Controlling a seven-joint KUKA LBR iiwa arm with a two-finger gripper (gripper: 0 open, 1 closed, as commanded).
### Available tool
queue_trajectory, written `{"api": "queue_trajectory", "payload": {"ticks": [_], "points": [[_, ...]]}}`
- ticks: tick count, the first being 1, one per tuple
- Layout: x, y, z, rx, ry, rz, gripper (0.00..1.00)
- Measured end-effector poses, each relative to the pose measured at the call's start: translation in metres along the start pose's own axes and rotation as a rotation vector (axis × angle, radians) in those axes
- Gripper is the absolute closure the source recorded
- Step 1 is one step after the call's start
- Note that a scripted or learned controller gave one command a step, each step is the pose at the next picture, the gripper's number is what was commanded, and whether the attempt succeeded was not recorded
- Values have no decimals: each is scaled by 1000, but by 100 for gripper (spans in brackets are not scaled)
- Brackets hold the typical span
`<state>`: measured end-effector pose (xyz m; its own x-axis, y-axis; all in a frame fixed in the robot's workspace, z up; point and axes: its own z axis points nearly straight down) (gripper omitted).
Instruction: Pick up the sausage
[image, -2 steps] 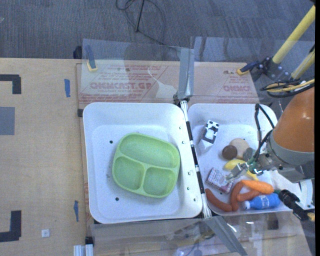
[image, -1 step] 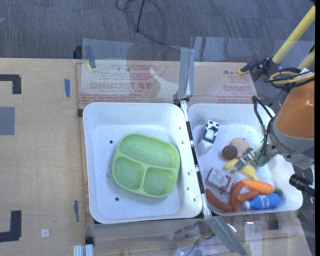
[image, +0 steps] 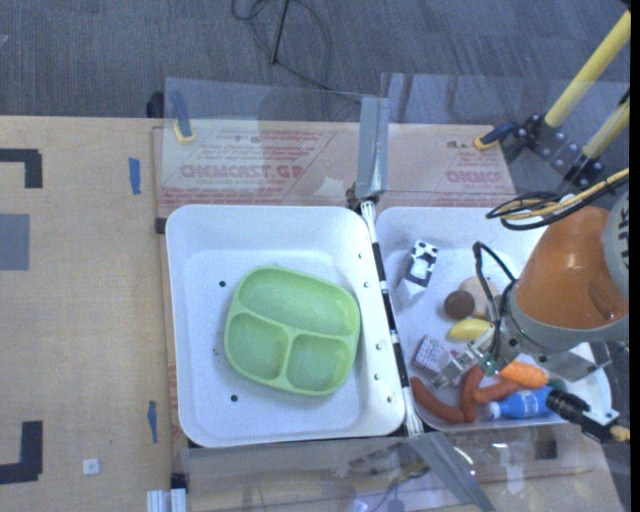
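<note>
The sausage (image: 433, 403), reddish brown and curved, lies at the front left corner of the right bin (image: 400, 228). My gripper (image: 466, 368) hangs low over the front of that bin, just up and right of the sausage, under the orange wrist band. A short red piece (image: 468, 395) stands right below the gripper, and I cannot tell whether it belongs to the sausage. The arm hides what lies further right in the bin.
The right bin also holds a pinkish checked packet (image: 430, 353), a yellow banana (image: 468, 328), a brown ball (image: 460, 303), a black and white toy (image: 422, 263), an orange carrot (image: 522, 375) and a blue bottle (image: 525, 405). A green divided plate (image: 292, 328) lies in the left bin (image: 200, 240).
</note>
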<state>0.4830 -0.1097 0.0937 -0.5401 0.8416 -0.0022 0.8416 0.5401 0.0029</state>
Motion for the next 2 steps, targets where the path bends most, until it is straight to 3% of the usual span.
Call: {"api": "queue_trajectory", "payload": {"ticks": [1, 2], "points": [[-1, 0, -10, -3, -2, 4, 100], [-1, 0, -10, -3, -2, 4, 0]]}}
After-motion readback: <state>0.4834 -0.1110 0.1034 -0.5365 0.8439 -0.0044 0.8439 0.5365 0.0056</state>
